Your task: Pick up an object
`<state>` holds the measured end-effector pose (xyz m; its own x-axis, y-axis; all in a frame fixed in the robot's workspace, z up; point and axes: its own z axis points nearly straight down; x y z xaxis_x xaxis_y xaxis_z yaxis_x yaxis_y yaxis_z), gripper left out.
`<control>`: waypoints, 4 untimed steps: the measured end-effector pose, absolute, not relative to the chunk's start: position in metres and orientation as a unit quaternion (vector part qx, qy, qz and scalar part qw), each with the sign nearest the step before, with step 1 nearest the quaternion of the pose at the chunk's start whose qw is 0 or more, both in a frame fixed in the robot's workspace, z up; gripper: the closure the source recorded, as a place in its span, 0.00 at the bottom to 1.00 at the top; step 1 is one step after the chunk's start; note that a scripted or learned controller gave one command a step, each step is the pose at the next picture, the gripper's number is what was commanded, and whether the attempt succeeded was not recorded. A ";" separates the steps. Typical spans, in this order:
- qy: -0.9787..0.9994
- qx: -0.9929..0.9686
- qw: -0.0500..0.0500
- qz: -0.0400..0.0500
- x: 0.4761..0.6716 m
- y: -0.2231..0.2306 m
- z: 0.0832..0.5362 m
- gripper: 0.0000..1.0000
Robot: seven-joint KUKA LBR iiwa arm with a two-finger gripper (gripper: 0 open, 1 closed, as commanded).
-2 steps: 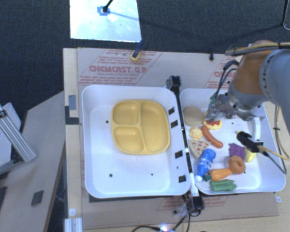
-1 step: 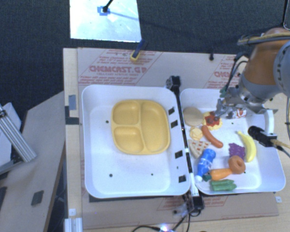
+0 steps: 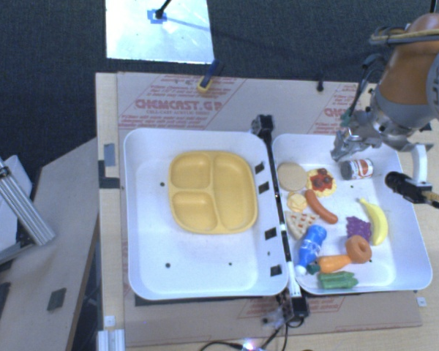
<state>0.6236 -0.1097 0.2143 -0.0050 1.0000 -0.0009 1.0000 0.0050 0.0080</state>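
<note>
over the far side of the right bin (image 3: 417,269) my gripper (image 3: 345,151) hangs just above a small can (image 3: 358,168) lying on its side, long axis running across toward the bin's outer wall. whether my jaws are parted or closed i cannot tell. the can sits right beneath and slightly outward of me, the pizza slice (image 3: 323,181) close inward, the banana (image 3: 374,220) further toward the near rim, so room is tight inward and freer outward.

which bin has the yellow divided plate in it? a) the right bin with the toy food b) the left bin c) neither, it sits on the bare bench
b: the yellow divided plate lies alone in the left bin, while the toy food such as the banana fills the right bin.
</note>
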 end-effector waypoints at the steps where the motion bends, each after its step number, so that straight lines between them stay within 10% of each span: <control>1: 0.709 0.706 0.001 0.001 0.625 -0.109 0.225 1.00; 4: 0.707 0.707 0.002 0.001 0.634 -0.075 0.220 1.00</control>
<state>0.6335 -0.0746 0.2198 -0.0006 1.0000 -0.0012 1.0000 0.0006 0.0030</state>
